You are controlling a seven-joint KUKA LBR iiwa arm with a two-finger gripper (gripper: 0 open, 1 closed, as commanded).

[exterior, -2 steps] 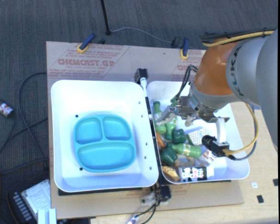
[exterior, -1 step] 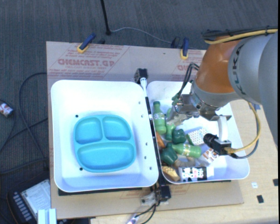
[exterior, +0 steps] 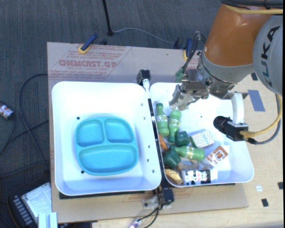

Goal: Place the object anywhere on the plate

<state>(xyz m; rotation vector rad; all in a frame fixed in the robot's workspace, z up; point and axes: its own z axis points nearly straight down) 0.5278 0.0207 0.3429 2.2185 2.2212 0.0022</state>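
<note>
From my seat the frame reads bright and evenly lit from overhead. Both white bins (exterior: 57, 127) come close to washing out, especially along their walls, so I lose surface detail there. The blue plate (exterior: 106, 145) shows a soft sheen. Shadows are faint and short. The orange band (exterior: 237, 23) at the upper right looks soft and slightly blurred. The dark carpet (exterior: 19, 27) at the left stays dim.
</note>
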